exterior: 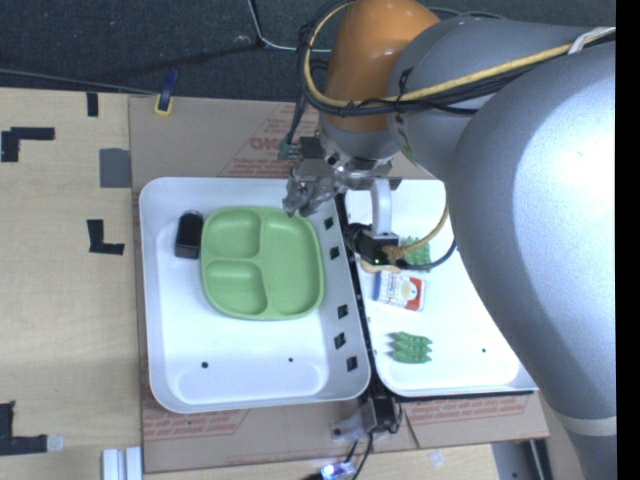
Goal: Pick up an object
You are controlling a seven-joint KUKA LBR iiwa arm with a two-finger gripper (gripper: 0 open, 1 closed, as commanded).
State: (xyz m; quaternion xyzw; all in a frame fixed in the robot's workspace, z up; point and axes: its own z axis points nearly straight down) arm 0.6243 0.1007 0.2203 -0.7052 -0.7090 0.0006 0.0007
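Wooden bench (60, 298) with black tape marks, overlaid by a brown cardboard sheet (215, 133) on which two shallow white bins stand side by side; dark carpet runs along the top of the view. Arm (540, 168): smooth grey casing with an orange dome-shaped band (375, 38), wrapped by yellow and black cables; it is cut off at the right edge and hides the right bin's far and right-hand parts. Left bin (165, 368): glossy white plastic with rounded corners. Right bin (470, 363): same make, partly covered by the arm. Green tray (262, 263): matte, rounded-square, divided into three compartments, lying flat in the left bin's upper half with its long compartment toward the right. Gripper (305, 193): a dark metal cluster above the left bin's far right corner, just beside the tray's upper right edge; whether its fingers are parted or closed cannot be told, and nothing is seen held. Red-and-white packet (400, 290): flat, rectangular, in the right bin, print too small to read. Green pod-like item (410, 346): ridged, long axis running left to right, below the packet. Black block (188, 235): small, boxy, touching the tray's left rim, long axis roughly vertical. A second green item (417, 253) above the packet is partly hidden by a cable.
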